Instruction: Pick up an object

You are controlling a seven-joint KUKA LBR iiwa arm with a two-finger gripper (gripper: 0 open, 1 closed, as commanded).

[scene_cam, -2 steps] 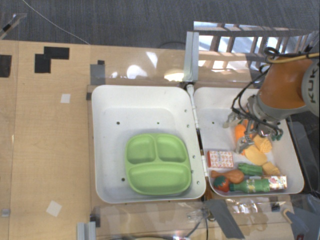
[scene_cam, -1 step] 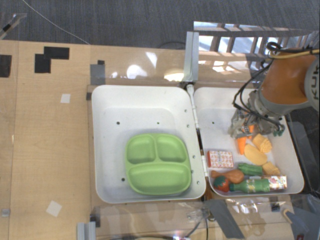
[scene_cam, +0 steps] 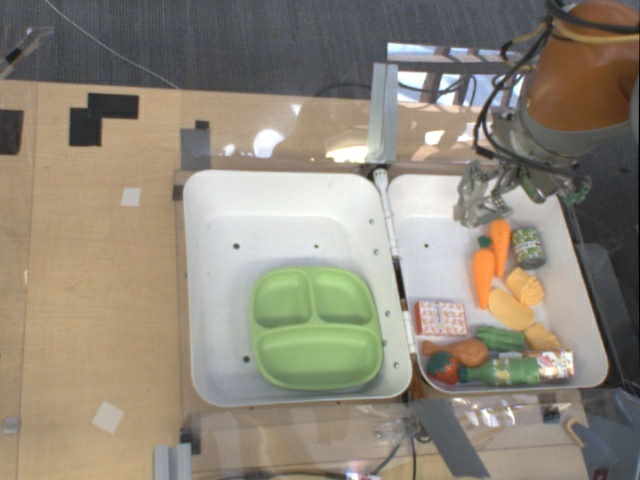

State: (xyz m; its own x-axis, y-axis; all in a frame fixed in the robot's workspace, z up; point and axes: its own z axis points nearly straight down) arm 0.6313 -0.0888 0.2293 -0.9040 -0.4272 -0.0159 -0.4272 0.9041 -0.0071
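Observation:
My gripper [scene_cam: 482, 206] hangs over the back of the right bin [scene_cam: 430, 233], just behind the toy food. Right below it lie two orange carrots [scene_cam: 498, 243], the second carrot [scene_cam: 483, 276] slightly nearer. A small green can [scene_cam: 527, 248] sits to their right. Yellow pieces [scene_cam: 513, 311], a red-and-white box [scene_cam: 441, 318], a green bottle [scene_cam: 515, 370] and a red tomato [scene_cam: 445, 368] crowd the bin's front. I see nothing held in the gripper.
The left bin [scene_cam: 230, 218] holds a green divided plate [scene_cam: 317, 328] toward its front. A raised divider [scene_cam: 392, 258] separates the two bins. The arm's orange band [scene_cam: 585, 63] looms above the right bin's back corner.

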